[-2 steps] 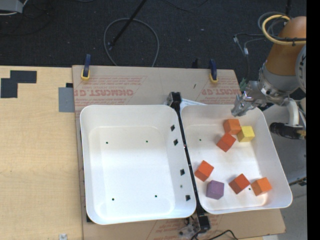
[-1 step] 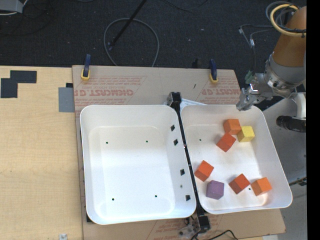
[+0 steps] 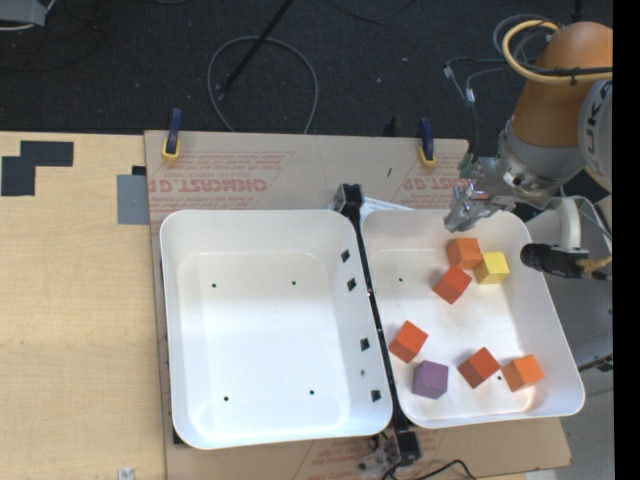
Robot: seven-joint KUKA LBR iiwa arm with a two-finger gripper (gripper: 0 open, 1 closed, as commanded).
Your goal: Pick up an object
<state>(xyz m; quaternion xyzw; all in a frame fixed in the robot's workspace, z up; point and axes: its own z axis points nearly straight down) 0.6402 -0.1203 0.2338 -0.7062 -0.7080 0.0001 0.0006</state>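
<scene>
Seven small matte blocks lie in the right bin (image 3: 560, 340) — an orange cube (image 3: 463, 252) touching a yellow cube (image 3: 492, 267) at the far side, a red-orange one (image 3: 451, 284) just beside them, and nearer, another red-orange (image 3: 408, 341), a purple (image 3: 430, 379), a red (image 3: 479, 367) and an orange (image 3: 522, 372). The metal gripper (image 3: 466, 211) hangs over the bin's far rim, holding nothing — its opening is unclear. The smooth left bin (image 3: 180, 308) sits alongside on cardboard (image 3: 290, 173).

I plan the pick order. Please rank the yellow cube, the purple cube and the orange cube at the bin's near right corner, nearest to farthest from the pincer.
From the pincer:
1. Yellow cube, just below it.
2. Orange cube, near right corner.
3. Purple cube, near edge, toward the divider.
</scene>
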